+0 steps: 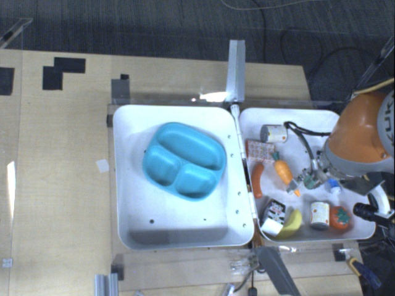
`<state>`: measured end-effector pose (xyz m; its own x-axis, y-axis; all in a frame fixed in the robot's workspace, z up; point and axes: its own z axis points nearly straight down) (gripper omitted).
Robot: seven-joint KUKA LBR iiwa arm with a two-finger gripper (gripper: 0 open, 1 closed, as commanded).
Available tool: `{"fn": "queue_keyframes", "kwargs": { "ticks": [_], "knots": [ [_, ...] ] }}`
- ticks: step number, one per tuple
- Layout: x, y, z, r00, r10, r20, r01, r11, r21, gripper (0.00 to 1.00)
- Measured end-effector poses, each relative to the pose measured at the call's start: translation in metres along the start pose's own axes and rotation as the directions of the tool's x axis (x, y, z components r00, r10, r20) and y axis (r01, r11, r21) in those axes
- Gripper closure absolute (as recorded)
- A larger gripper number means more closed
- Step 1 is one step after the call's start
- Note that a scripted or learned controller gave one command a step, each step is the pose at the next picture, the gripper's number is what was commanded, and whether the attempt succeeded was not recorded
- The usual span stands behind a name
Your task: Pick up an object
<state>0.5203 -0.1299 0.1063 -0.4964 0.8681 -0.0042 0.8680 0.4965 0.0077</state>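
The right bin (pixel 290 117) holds several small objects. Among them are an orange carrot (pixel 282 171), a red chili (pixel 257 181), a yellow banana (pixel 292 222), a grey can (pixel 272 133) and a red-and-white packet (pixel 260 148). A white cup (pixel 319 214) and a red tomato-like piece (pixel 340 218) lie near the front right. My gripper (pixel 309 179) hangs low over the middle of this bin, just right of the carrot. The orange band of the arm (pixel 364 131) covers the bin's right side.
The left bin (pixel 123 184) contains a blue divided plate (pixel 184 160). A metal post (pixel 236 73) stands at the back between the bins. A black cable (pixel 302 134) loops from the wrist over the right bin. A small black-and-white item (pixel 274 211) sits by the banana.
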Motion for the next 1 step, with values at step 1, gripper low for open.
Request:
{"fn": "queue_keyframes", "kwargs": {
  "ticks": [1],
  "knots": [
    [0.0422, 0.0559, -0.1450, 0.994, 0.113, -0.001, -0.113, 0.994, 0.004, 1.00]
  ]
}}
